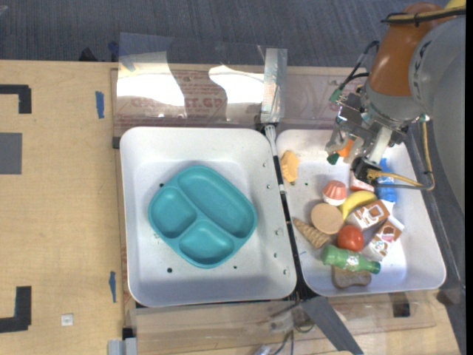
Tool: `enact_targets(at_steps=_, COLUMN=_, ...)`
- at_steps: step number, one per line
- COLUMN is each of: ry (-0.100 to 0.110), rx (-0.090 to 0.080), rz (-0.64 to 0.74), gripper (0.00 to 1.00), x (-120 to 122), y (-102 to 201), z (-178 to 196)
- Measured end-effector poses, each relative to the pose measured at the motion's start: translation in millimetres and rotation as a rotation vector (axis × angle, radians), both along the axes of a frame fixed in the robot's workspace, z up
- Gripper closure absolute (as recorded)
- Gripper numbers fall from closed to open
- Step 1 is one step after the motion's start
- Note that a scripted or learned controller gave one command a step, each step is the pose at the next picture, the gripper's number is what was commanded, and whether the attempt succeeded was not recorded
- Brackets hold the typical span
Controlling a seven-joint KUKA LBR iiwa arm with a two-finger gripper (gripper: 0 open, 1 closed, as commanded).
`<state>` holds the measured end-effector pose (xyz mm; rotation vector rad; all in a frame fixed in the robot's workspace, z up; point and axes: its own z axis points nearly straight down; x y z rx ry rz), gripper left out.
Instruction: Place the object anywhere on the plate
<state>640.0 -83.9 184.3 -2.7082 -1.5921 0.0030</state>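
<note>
The claw (pixel 355 152) hangs over the far part of the right bin (pixel 425 272); whether it is spread or pressed together I cannot tell. The toy foods (pixel 347 224) lie piled below it. The teal plate (pixel 202 214) sits in the left bin (pixel 140 272).

Two bins sit side by side on the tabletop (pixel 52 220). The left bin (pixel 140 154) holds a plate (pixel 202 214) near its middle. The right bin (pixel 421 265) holds a cluster of toy food (pixel 353 228) toward its right and front. The claw (pixel 353 154) hangs over the right bin's back part.
</note>
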Motion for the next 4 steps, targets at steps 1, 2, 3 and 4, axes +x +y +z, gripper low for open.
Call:
enact_targets(at_steps=1, ry=0.002, rx=0.004, rz=0.156, gripper=1.0, x=1.1, y=97.9, z=-0.1)
enact_targets(at_steps=2, ry=-0.002, rx=0.004, rz=0.354, gripper=1.0, x=-58.4, y=173.0, z=68.3)
enact_targets(at_steps=3, ry=0.006, rx=0.004, rz=0.68, gripper=1.0, x=-73.5, y=236.0, z=4.4)
enact_targets(at_steps=4, ry=0.003, rx=0.003, rz=0.679, gripper=0.0, x=-72.4, y=235.1, z=6.1)
